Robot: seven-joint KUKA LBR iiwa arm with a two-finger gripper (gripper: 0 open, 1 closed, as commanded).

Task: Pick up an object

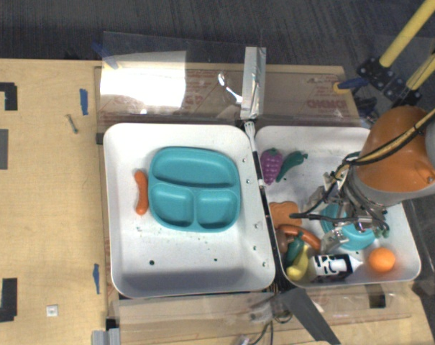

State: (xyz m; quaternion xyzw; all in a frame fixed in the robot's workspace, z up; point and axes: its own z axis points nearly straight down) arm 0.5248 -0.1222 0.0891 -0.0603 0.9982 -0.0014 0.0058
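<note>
My gripper (349,225) hangs low in the right bin (314,141), below the orange wrist band. It is directly over a light blue round object (361,237), which it partly hides. An orange ball (382,260) lies just to its right near the bin's front corner. A black and white object (334,264) lies in front of the gripper. To its left sit an orange toy (283,212), a green and yellow piece (298,259), and farther back purple grapes (272,164) beside a teal vegetable (292,161).
The left bin (124,214) holds a teal divided plate (195,188) with an orange carrot-like stick (141,192) beside its left edge. A clear plastic divider (253,81) stands behind the bins. Yellow rods (411,27) rise at the upper right.
</note>
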